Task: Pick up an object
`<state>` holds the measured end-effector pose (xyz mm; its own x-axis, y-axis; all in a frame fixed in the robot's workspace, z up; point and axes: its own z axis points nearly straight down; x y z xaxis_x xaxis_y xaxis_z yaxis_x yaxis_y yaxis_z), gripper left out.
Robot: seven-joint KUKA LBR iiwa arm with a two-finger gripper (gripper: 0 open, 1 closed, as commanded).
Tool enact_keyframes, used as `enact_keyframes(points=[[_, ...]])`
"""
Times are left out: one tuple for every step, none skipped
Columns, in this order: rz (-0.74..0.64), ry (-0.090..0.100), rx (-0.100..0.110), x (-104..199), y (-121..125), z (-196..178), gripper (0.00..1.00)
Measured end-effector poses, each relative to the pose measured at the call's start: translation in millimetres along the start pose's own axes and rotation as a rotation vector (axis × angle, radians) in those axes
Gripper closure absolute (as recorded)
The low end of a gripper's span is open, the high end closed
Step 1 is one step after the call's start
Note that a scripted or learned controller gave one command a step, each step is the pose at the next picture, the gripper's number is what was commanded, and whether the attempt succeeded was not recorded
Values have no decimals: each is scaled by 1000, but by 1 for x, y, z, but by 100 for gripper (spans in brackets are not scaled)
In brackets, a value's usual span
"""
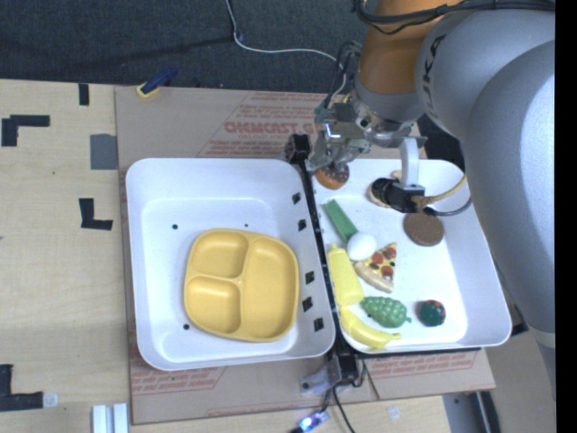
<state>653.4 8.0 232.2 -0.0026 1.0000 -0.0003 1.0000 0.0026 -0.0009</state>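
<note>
Now the tool (332, 162) sits over a brown item (333, 178) at the right bin's (469, 332) upper left; its grip state is unclear, so descend squarely before closing

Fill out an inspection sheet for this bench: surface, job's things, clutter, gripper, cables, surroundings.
Surface: two white bins side by side, left bin and right bin, on cardboard.
Job's things: in the right bin, banana, white egg, pizza slice, green bumpy fruit, brown disc, green stick; in the left bin, yellow divided plate.
Clutter: nothing seen.
Gripper: gripper low at the right bin's far left corner; grasp unclear.
Cables: black cable behind the bins.
Surroundings: dark floor beyond bench.
</note>
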Motion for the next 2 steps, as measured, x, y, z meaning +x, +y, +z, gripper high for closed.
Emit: enact_keyframes(points=[[0, -1, 1, 1, 4, 5, 100], [1, -1, 2, 5, 1, 18, 100]])
